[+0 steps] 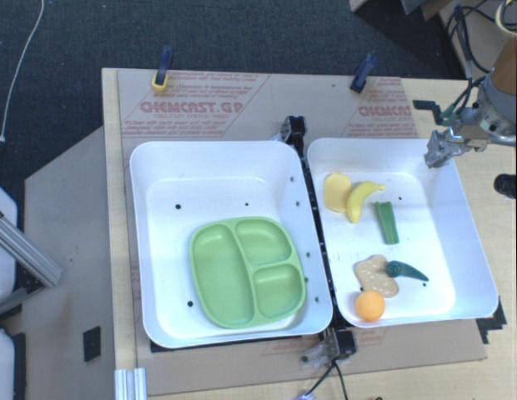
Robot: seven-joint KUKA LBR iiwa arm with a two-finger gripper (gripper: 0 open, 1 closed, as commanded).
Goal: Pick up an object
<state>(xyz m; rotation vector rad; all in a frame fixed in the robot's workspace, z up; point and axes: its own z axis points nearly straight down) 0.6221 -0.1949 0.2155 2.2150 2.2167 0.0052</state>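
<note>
Jaws [439, 152] are hovering over the right bin's [459, 215] far corner; whether they are parted cannot be told. Red "CHEMCAST GP" lettering is showing on the worktop's [242, 102] brown sheet. Objects are lying in the right bin: curved banana [362, 198], round orange [370, 306], green stick [386, 222].

Arm [502, 98] cut off by the frame's right edge; I get just the wrist end. Gripper [439, 150] small and blurred over the right bin's [471, 223] back corner; finger spacing unreadable from here. Beige lumpy item [375, 275] partly covered at its front by the orange ball [370, 306]; can't identify it. Yellow block [335, 191] overlapped by the banana [360, 198]. Printing on the board [192, 107] backwards and faint. Cables at the bench's front edge [325, 373] run out of frame.
</note>
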